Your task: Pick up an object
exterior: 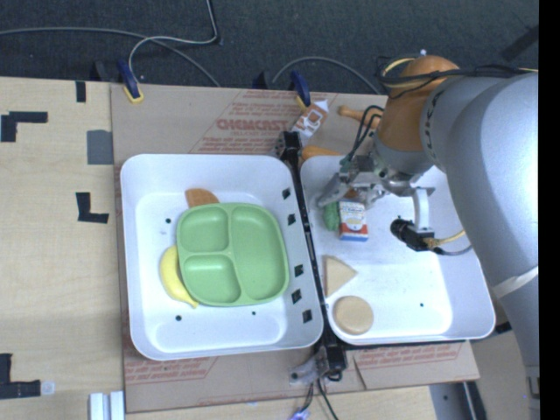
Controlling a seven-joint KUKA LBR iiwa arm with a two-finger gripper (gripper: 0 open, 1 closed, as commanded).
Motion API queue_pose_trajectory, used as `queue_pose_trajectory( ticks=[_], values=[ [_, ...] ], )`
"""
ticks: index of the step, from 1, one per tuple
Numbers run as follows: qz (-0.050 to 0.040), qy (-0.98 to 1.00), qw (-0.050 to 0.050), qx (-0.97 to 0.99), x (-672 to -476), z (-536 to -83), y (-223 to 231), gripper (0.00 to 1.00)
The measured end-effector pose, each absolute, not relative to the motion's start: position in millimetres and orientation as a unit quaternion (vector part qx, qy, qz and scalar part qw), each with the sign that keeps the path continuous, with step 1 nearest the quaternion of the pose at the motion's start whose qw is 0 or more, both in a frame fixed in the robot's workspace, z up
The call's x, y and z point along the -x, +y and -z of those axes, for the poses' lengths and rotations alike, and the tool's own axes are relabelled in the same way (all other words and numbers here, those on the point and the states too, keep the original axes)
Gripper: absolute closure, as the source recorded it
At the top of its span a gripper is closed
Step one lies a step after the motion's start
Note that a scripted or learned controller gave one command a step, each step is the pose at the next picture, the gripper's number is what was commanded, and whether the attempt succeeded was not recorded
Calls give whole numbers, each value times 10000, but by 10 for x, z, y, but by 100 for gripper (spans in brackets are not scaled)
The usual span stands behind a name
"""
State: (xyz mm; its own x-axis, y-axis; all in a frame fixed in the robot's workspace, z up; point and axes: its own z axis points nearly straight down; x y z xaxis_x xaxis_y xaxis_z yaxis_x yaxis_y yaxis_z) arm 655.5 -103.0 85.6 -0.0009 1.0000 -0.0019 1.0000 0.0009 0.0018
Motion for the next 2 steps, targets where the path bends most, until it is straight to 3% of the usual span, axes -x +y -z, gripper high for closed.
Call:
queue_pose_trajectory(
  ticks=[1,2],
  values=[
    [0,7076,17,-7066,-6428,-859,-1068,0],
    [-7,7079,17,-7063,-6435,-970,-1061,100]
  ],
)
